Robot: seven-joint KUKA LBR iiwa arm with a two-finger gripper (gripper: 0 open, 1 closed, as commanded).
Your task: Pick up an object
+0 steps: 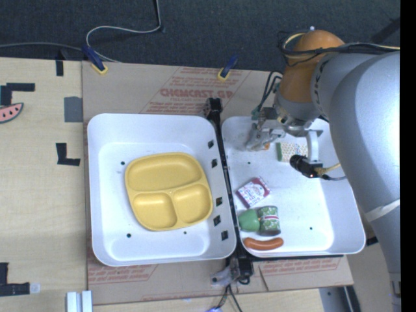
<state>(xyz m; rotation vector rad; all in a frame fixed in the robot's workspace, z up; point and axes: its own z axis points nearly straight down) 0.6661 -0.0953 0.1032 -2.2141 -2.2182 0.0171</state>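
Note:
My gripper hangs low over the far part of the right bin, close to its back wall. Nothing shows between the fingers. A small green-and-white packet lies just right of the gripper. Nearer the front lie a maroon-and-white wrapped packet, a green round item beside a green printed can, and a red sausage at the front wall.
The left bin holds a yellow divided plate. A black divider runs between the bins. The grey arm with its orange band covers the right bin's far right side.

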